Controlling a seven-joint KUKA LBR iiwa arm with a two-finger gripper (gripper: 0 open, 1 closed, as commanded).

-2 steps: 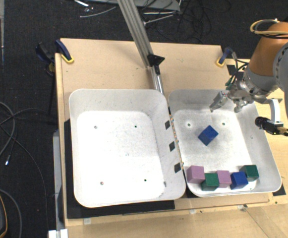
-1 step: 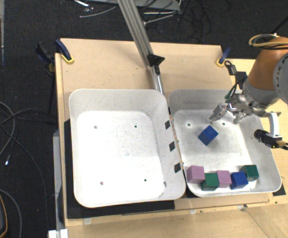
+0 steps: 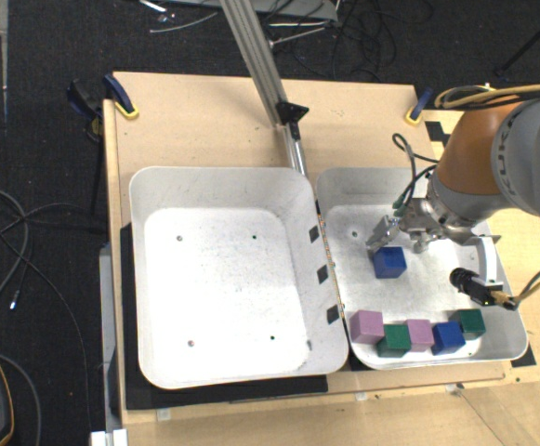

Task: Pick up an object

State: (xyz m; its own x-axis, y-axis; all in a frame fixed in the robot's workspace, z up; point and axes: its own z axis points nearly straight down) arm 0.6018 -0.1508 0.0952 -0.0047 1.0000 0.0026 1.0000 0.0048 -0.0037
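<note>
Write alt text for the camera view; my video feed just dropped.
The grey arm's tool sits just above a lone blue cube in the right white bin. Five more cubes, two pink, two green and one blue, line that bin's near edge; the left bin sits alongside.

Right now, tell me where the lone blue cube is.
The lone blue cube sits in the right bin, near its middle, just below the gripper and apart from the row of cubes along the front wall.
</note>
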